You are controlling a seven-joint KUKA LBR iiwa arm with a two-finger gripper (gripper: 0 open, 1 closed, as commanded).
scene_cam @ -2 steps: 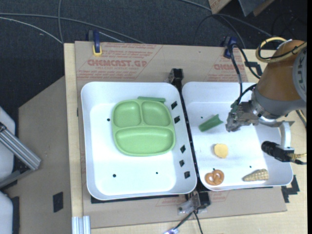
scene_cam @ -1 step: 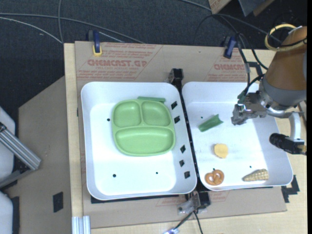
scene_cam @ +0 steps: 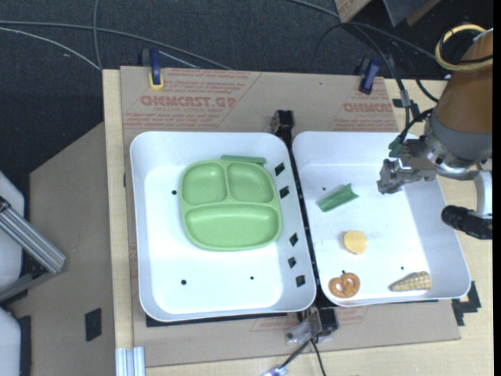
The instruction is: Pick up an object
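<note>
Where the arm reaches in over the right bin [scene_cam: 446,233], the pincer [scene_cam: 389,180] hangs above the bin's upper right part, and whether its tips are apart or together cannot be told from this blurred angle. Nothing seems to sit between them. Just to its left and slightly lower lies a green bean-like piece [scene_cam: 337,198]. Further below it rest a yellow round piece [scene_cam: 355,242], a pretzel [scene_cam: 344,285] and a pale cone-shaped piece [scene_cam: 412,282]. Well to its left, in the left bin [scene_cam: 156,210], sits a green divided plate [scene_cam: 230,205] on the table [scene_cam: 200,92].
</note>
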